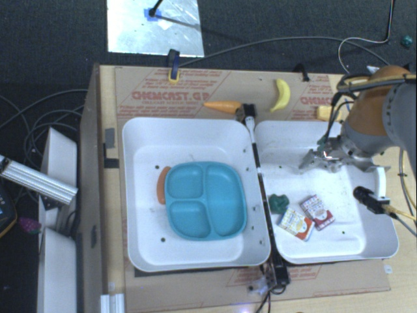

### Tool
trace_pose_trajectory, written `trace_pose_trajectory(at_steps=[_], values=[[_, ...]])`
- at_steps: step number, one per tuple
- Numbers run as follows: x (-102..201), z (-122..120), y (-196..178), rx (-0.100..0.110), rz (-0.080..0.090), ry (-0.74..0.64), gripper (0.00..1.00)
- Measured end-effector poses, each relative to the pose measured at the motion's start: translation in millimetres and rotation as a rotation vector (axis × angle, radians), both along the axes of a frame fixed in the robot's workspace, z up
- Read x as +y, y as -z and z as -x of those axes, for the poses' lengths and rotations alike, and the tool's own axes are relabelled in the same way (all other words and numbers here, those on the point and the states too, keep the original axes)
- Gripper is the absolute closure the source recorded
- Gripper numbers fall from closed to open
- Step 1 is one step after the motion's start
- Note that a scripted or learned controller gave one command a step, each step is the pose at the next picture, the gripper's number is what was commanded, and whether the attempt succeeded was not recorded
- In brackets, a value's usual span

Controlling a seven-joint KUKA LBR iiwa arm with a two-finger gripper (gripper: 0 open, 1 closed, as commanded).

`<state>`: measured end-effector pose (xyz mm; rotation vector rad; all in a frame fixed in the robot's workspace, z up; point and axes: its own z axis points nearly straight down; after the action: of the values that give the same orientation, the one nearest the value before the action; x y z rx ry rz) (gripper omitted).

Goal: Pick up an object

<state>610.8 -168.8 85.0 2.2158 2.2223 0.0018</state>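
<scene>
Lying toward the right bin's (384,240) near edge, two small packets (306,217) look light, flat and slippery; take one across its edges. The green lump (279,203) looks soft. Farther back the hand (318,158) hovers; whether it is open I cannot tell.

Brown cardboard sheet (195,90) under the bins is showing red print: "CHEMCAST" reading clearly at upper left, followed by letters looking like "G P". Smaller red lines below it are blurring out, unreadable. Same print is repeating at upper right, partly covered. Two small snack packets (307,217) in the right bin are carrying print too small to read.
</scene>
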Motion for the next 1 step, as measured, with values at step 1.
trace_pose_trajectory(at_steps=[1], values=[[-15.5,83.0,0.9,0.003,-0.001,0.003,0.0]])
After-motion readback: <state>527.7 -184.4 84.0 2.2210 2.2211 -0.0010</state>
